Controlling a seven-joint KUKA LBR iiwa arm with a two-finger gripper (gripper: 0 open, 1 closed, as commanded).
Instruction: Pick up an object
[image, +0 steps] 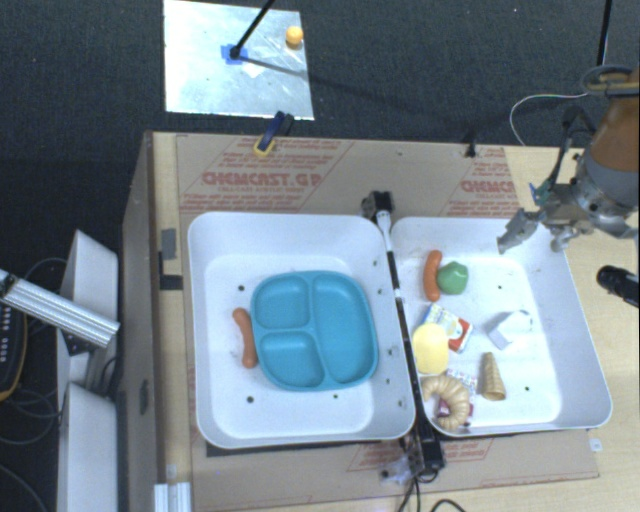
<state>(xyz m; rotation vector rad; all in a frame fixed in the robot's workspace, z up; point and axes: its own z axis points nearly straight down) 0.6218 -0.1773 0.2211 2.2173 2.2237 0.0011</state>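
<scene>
Two shallow white plastic bins (215, 300) side by side on the table, left bin holding one blue three-compartment plate (313, 329) and one orange sausage (245, 337), right bin holding seven small food toys, hand (545, 225) open, empty, above its far right corner

Single fixed camera above bench (300, 165), angled down on both bins (215, 330).

A blue divided plate (313, 329) lies in the left bin (215, 400), on a bench lined with printed cardboard (270, 170). Beyond the bench a shiny metal sheet (200, 60) rests on dark carpet (70, 120), a small orange ball (294, 37) on it.
</scene>
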